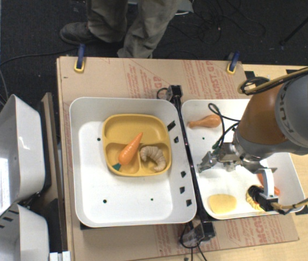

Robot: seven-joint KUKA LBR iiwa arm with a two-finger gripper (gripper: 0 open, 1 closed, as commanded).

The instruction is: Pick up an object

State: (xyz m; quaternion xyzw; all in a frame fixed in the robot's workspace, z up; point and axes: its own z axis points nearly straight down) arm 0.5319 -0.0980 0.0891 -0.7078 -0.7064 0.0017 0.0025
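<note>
Your left bin holds a yellow divided plate with a carrot and a shrimp side by side on it. In the right bin a drumstick lies near the far wall and a yellow patty near the front. The gripper hangs between them, and you cannot tell whether it is open or closed.

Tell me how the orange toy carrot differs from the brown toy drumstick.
The orange toy carrot lies in the yellow divided plate in the left white bin; the brown toy drumstick lies loose in the right white bin. The carrot slants steeply, the drumstick lies nearly level. Both are tapered toy foods.
</note>
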